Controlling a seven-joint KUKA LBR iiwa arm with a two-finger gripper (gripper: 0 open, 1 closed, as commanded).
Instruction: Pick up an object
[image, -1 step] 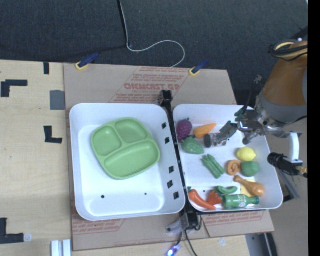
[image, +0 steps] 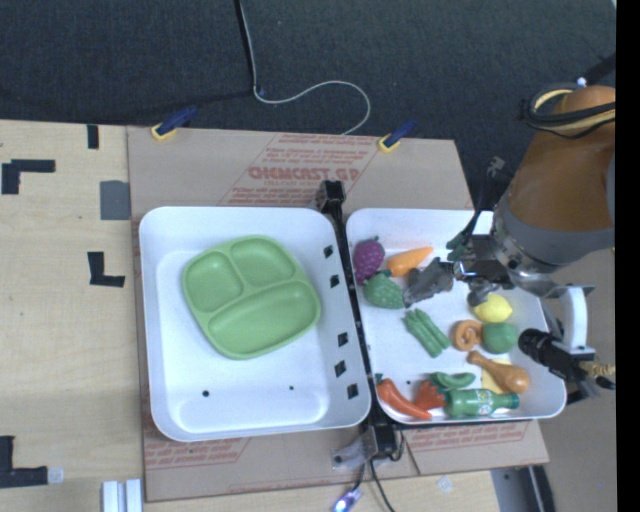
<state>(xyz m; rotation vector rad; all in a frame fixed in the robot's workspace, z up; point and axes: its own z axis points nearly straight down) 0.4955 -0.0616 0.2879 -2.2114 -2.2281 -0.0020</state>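
The right bin (image: 455, 222) holds toy food: purple grapes (image: 368, 256), an orange carrot (image: 410, 261), a green broccoli (image: 383, 291), green beans (image: 427, 332), a yellow lemon (image: 492, 309), a green lime (image: 501, 337), a pretzel (image: 465, 334), a chicken leg (image: 499, 372), a green bottle (image: 478, 403) and a red pepper (image: 400, 399). My gripper (image: 428, 282) hangs low over the bin, just right of the broccoli and below the carrot. I see nothing held in it.
The left bin (image: 160, 300) holds a green divided plate (image: 252, 295). A black divider with clips (image: 345, 300) runs between the bins. The arm's grey and orange body (image: 560, 190) covers the right bin's far right corner. A cable (image: 300, 95) lies behind the bins.
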